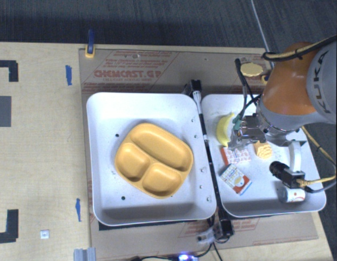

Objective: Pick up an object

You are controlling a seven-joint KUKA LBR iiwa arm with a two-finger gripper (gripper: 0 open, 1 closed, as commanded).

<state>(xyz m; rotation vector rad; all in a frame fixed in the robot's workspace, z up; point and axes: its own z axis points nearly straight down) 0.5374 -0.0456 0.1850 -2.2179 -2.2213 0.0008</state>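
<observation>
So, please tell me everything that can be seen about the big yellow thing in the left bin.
The yellow tray is a smooth, glossy piece that looks like moulded plastic, mustard yellow, with rounded corners. It seems to be a divided dish lying upside down: three bulging sections show, one long and two smaller, parted by shallow grooves. It lies turned at a slant near the middle of the left bin, resting on its floor, apart from the walls. Nothing else touches it.

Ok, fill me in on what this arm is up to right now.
The grey and orange arm reaches in from the right over the right bin, its gripper low among small items: a yellow banana-like piece, a red and white packet, a small carton and a pale yellow lump. Nothing is visibly between its fingers. The left bin holds a yellow three-section tray, untouched.
</observation>
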